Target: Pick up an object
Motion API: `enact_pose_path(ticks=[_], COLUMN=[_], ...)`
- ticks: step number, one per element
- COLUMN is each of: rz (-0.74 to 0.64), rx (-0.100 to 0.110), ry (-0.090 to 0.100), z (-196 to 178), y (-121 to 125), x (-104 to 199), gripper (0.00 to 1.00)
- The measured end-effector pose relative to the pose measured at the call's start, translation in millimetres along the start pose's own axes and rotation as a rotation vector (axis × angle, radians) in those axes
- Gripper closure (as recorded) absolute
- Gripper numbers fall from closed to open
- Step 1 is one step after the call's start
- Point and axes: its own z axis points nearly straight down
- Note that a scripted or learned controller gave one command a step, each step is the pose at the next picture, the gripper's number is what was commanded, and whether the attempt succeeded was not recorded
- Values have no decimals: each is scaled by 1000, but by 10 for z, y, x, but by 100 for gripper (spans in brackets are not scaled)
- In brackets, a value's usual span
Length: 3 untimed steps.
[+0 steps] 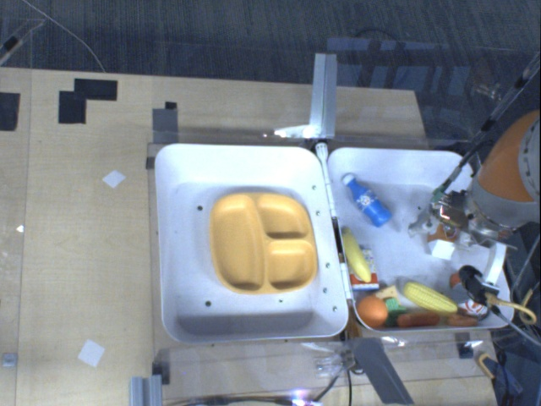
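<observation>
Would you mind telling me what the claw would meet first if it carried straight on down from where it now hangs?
Probably bare bin floor. The claw hangs over an open patch of the right bin, with the yellow corn and other toys nearer the front edge. Depth is hard to judge from this slanted view.

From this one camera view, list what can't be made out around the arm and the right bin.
- Gripper: the wrist hardware covers its fingers, so open or shut is unreadable.
- Arm: cut off by the right edge above the orange band.
- Items along the right bin's near wall: the orange ball, corn cob and neighbours overlap, hiding what lies beneath.
- Blue bottle: label too small to read.
</observation>
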Motion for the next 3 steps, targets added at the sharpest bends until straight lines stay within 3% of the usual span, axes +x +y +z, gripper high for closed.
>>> enact_pose_path(ticks=[1, 2, 3], rz=[96, -275, -448], rx=[27, 26, 24], ry=[4, 9, 9], z=[226, -931, 211], y=[-46, -466, -324], x=[521, 594, -201], gripper=[0, 0, 0])
